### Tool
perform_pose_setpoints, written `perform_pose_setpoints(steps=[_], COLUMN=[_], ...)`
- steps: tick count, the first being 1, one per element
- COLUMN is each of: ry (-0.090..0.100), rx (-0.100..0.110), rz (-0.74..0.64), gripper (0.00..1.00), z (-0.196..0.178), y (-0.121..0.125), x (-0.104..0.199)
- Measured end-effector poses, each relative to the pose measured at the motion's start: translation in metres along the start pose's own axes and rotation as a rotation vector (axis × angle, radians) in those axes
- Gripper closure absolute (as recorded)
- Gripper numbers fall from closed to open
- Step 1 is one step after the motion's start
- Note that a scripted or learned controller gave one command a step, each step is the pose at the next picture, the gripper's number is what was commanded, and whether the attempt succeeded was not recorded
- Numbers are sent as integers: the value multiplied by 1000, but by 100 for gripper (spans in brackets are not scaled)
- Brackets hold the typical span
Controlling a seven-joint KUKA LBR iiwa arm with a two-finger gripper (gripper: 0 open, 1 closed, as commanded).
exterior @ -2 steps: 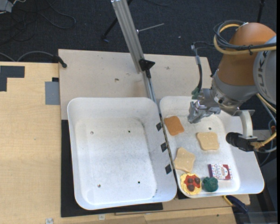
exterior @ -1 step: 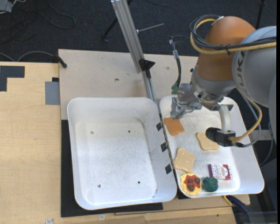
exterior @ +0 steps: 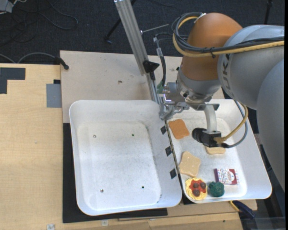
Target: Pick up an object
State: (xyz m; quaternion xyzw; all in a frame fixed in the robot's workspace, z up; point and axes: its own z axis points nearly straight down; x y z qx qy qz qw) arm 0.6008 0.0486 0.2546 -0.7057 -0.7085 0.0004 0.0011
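Orange toast point(exterior: 179, 128) lies just below pincer point(exterior: 169, 110); jaw state cannot be told. Approach step; next needs a straight descent onto it.

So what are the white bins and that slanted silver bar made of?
The left bin looks like matte white plastic: rounded moulded corners, dark scuffs. The right bin looks the same. The slanted bar seems brushed aluminium: silvery, grooved lengthwise, with a hollow profiled end.
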Motion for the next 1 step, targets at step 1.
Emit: perform_pose_setpoints(steps=[1], ry=[-1], rx=[1], rz=[2], gripper=[100], z=[15], y=[23], x=[36])
